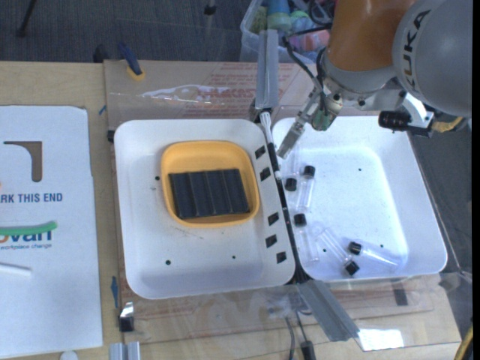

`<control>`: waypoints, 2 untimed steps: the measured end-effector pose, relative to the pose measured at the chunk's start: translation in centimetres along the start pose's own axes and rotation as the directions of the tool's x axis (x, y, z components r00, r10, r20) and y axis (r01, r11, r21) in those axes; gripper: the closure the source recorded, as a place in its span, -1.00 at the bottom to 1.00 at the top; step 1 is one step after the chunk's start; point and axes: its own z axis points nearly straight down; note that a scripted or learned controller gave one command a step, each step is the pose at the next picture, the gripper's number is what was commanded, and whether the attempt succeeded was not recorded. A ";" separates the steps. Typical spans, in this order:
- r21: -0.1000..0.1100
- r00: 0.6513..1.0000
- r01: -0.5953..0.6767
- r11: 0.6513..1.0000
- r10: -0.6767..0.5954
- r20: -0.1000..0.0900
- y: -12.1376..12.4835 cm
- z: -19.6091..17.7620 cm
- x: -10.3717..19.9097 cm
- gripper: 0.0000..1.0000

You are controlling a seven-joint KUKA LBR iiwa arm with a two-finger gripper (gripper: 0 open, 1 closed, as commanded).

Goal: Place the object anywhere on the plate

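**Plate task: arm over right bin, nothing visibly in hand**

Nearest me, along the front of the right bin (420, 253), I see clear tubes with black caps: a pair lying together (360, 255), caps close to one another. A little further back another capped tube (306, 190) lies near the divider between the bins, with one more black cap just below it. I take these tubes to be the objects on offer (which one the program means to move, I cannot say).

In the left bin (142, 261) sits the yellow plate (211, 156), squarish with a raised rim, and a dark ribbed block (210, 193) already lies across its middle. The bare yellow rim around the block is narrow.

Further back, the gripper (289, 141) hangs at the rear left corner of the right bin, close to the divider. It comes down as a thin, pale, slanted tip below the wrist; I cannot tell how the hand stands, spread or pressed together, and I see no tube in it.

Step in hand, as I judge it: the pick, not yet made. The next move calls for a descent onto one tube, a firm closure across its body, then a carry left over the divider to the plate.

Arm pose: the orange band (367, 21) and grey link (442, 43) enter from the rear right, wrist bent down and leftward.
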 end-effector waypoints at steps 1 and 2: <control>0.000 1.000 0.000 1.000 0.000 0.000 0.0 0.0 0.0 -1.00; 0.001 0.998 0.057 0.998 -0.057 0.002 -6.0 -3.6 -4.5 -1.00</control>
